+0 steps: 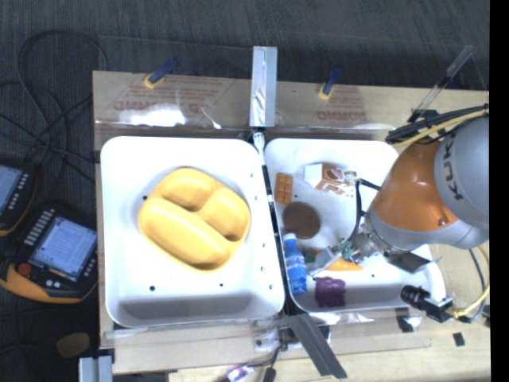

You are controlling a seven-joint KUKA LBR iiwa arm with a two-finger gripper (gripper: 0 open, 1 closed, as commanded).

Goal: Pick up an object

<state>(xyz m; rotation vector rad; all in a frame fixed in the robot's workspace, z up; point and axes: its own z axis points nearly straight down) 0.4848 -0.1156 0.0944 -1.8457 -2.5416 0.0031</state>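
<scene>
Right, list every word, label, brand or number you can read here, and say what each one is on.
"KU", the visible start of white lettering on the arm's grey casing.
Red print on the clear sheet behind the bins: too blurred to read.
Handheld screen left of the bench: too small to read.
White and brown packet: print unreadable.
</scene>
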